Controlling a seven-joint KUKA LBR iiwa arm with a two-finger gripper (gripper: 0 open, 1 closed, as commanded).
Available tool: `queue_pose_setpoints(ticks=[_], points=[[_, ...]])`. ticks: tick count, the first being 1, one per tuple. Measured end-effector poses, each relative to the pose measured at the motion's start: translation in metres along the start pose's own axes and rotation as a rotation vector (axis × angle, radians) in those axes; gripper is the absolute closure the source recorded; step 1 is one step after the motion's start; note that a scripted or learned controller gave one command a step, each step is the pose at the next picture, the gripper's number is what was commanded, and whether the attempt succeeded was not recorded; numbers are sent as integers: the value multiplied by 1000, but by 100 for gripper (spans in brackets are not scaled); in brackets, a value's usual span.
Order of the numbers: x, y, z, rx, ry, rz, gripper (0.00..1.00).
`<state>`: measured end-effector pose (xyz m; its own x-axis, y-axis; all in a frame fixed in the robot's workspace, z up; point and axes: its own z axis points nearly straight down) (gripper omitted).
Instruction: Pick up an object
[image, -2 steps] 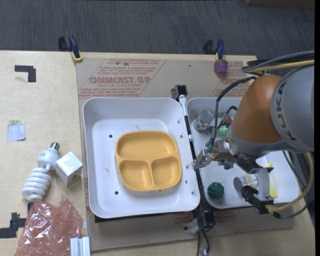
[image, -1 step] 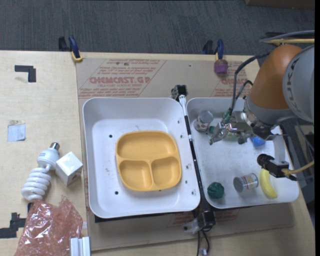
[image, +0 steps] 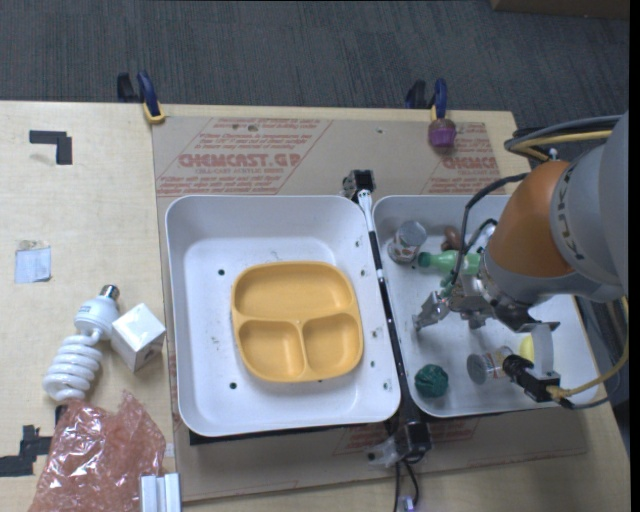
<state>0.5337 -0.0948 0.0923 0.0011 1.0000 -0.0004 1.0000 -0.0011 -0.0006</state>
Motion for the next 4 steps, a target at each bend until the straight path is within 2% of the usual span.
queue_pose_setpoints(ticks=[1, 2, 3, 4], points=[[0, 1, -10, -2, -1, 0, 100], [0, 1, -10, -2, -1, 0, 0], [-37, 63, 0, -1, -1, -4, 0], [-28, -25, 0, -1, 0, 1, 0]])
